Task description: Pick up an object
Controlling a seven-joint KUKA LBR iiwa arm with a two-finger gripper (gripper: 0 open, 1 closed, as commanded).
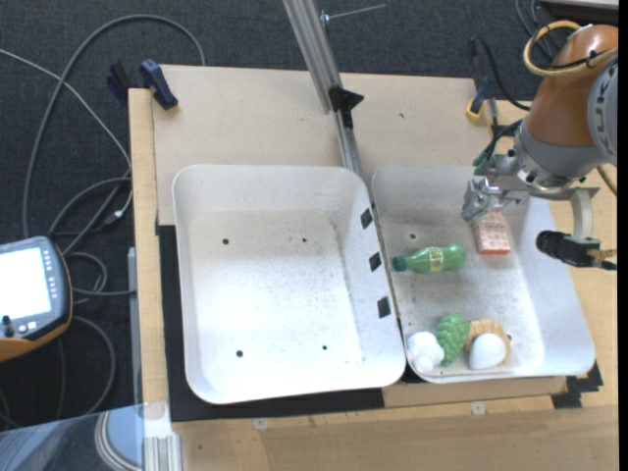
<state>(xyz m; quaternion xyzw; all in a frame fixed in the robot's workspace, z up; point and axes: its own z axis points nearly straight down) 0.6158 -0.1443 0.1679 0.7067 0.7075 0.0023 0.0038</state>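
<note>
two white bins sit side by side on the table (245, 116). the left bin (196, 204) has nothing in it; the right bin (559, 312) holds five things: one green bottle (430, 259) lying on its side near the middle, one small orange-and-white carton (493, 234) toward the far edge, and at the near edge one white ball (424, 349), one green leafy toy (452, 333) and one white-and-tan piece (488, 345) bunched together. the hand (481, 202) hangs over the far part of the right bin, just beside the carton; whether it grips anything, cannot tell.
</note>
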